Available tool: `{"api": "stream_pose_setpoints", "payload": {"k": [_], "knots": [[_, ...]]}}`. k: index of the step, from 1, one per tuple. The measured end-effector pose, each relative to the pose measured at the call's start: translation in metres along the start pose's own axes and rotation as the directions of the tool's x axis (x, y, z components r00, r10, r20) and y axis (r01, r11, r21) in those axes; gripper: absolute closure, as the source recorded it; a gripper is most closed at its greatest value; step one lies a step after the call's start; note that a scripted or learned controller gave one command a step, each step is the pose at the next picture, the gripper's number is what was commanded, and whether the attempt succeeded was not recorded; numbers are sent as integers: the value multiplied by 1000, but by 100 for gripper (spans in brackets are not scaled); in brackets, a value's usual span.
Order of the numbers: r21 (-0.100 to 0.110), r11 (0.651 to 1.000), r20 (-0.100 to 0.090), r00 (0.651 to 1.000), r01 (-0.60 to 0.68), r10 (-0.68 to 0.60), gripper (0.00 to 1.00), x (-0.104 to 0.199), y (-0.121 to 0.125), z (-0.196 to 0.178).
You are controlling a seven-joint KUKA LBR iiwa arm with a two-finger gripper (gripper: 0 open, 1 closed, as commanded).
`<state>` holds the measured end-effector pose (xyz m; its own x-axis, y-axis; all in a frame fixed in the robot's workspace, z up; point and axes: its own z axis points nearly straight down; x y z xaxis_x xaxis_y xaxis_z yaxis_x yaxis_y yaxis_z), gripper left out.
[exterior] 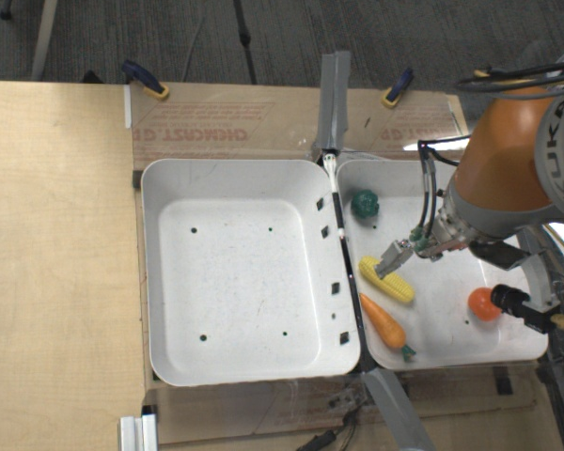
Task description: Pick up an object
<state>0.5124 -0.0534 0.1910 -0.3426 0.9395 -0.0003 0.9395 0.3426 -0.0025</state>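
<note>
The pincer hangs right over the corn, tips at its upper end; whether its jaws are open cannot be told. The reach looks done, the grasp unproven. Next comes closing and lifting, clear of the carrot (just below the corn).

Smooth white plastic bins – slightly glossy – on a matt, pale wood-look bench; brown cardboard beneath.
</note>
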Motion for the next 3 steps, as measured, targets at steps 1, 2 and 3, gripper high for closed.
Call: {"api": "stream_pose_setpoints", "payload": {"k": [1,2,3], "knots": [[0,1000,0,1000,-24,24,0,32,-25,0],[0,1000,0,1000,-28,28,0,24,-28,0],[-1,1000,0,1000,-27,27,0,36,-24,0]]}}
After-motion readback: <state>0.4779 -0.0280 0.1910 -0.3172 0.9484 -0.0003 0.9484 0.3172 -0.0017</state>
